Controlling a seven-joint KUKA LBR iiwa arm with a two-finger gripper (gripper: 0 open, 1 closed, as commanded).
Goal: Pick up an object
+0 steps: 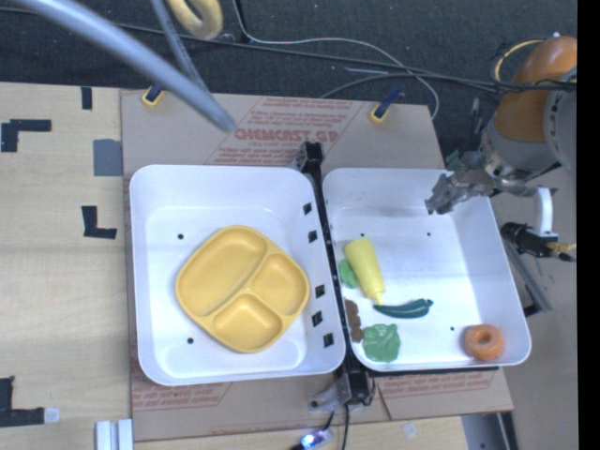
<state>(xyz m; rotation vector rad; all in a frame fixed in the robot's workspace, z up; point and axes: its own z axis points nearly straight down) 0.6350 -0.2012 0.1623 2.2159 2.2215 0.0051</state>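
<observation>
The right bin [469, 242] holds a yellow oblong piece [365, 267], a dark green pepper-like piece [407, 308], a light green leafy piece [381, 341], a small brown piece [353, 315] and an orange doughnut-shaped ring [484, 341]. My gripper [441, 201] hangs over the bin's far right corner, well apart from all of them. No object shows at its tip. The arm's grey body and orange band [544, 64] stand at the upper right.
The left bin [159, 251] holds a yellow three-part tray [242, 287]. A black divider clip [311, 157] sits between the bins. Cables run across the dark area behind. A grey pole [112, 36] crosses the upper left.
</observation>
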